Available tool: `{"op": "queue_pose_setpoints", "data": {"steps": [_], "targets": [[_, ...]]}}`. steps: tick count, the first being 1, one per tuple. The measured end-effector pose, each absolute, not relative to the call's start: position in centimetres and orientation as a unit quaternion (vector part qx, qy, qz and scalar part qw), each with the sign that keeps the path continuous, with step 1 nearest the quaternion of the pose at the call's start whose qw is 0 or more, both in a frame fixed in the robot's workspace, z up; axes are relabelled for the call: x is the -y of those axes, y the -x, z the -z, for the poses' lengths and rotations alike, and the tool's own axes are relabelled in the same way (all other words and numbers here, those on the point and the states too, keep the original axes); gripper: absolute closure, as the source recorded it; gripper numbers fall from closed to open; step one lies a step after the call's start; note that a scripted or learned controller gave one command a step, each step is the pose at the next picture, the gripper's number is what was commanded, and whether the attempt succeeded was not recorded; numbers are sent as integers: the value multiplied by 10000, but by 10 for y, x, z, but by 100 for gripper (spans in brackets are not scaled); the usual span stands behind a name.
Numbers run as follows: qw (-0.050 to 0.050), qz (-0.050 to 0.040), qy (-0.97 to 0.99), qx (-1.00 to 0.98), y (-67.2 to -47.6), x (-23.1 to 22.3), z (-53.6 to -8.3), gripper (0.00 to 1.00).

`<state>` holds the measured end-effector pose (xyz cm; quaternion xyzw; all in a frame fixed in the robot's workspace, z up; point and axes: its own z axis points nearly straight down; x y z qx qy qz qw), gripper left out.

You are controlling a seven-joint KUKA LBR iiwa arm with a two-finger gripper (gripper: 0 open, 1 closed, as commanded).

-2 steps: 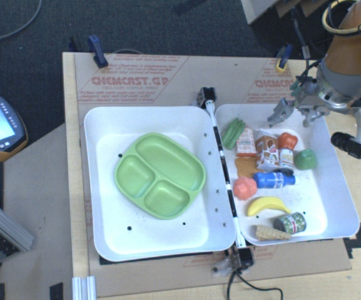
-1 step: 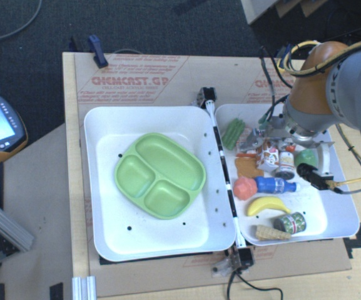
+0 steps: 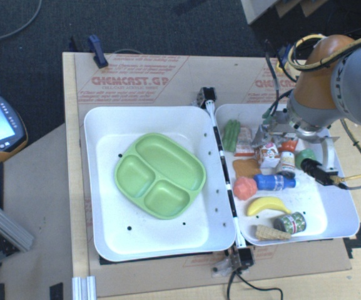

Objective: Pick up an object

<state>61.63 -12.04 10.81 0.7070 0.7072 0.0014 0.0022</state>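
We see two shallow white plastic bins side by side on a brown board surface point(image 3: 167, 74) printed with red lettering. The left bin point(image 3: 99, 167) holds a smooth pale green tray point(image 3: 160, 175) with rounded corners and three moulded compartments, lying flat and turned at a slant.

The right bin point(image 3: 336, 220) is crowded. Along its left wall lies a ribbed green vegetable point(image 3: 231, 134), long and narrow. Below it sits a flat orange-brown piece point(image 3: 245, 166), and just beneath that a lumpy pink ball point(image 3: 245, 187). A blue bottle point(image 3: 275, 182) lies on its side just right of the ball. A curved yellow banana point(image 3: 268, 205) rests below the bottle, and near the front wall we find a tan waffle-textured cone point(image 3: 271, 232) touching a small tin point(image 3: 291, 222) with a dark green label, tipped on its side. A white carton point(image 3: 268, 155) with red print and a small white bottle point(image 3: 286, 161) with a red cap stand close together in the middle of the bin.

The grey arm point(image 3: 349, 80), with its glossy orange band point(image 3: 321, 67), reaches in from the right, and the gripper point(image 3: 271, 135) hangs low over the upper part of the right bin, just above the carton. We cannot tell whether the fingers are open or closed, nor whether they touch anything; the metal wrist hides them. A green-tipped black fitting point(image 3: 311, 166) juts from the wrist over the bin.
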Motion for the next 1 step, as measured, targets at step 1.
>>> {"op": "queue_pose_setpoints", "data": {"steps": [1], "targets": [[24,-41,-7037,-7104,-617,38,-190,100]]}}
